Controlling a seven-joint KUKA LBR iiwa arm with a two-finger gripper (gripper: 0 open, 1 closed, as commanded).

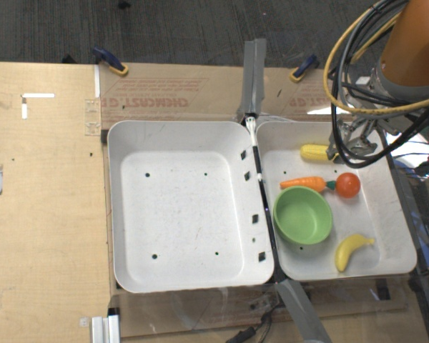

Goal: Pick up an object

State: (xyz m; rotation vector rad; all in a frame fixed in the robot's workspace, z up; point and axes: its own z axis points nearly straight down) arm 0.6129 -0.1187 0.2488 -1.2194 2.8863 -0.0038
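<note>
The right bin (pixel 393 259) holds a yellow corn cob (pixel 314 152) at the back, an orange carrot (pixel 303 184), a red tomato (pixel 348 184), a green bowl (pixel 304 216) and a yellow banana (pixel 352 251) at the front. My gripper (pixel 349 147) hangs over the back of this bin, just right of the corn cob and above the tomato. Cables and the wrist partly hide it, and nothing can be seen in its grasp.
The left bin (pixel 118 213) lies beside the right one, with a grey divider bar (pixel 254 84) running back from between them. Two clamps (pixel 111 61) (pixel 304 66) sit on the cardboard behind the bins. Looped cables (pixel 357 56) hang around the arm.
</note>
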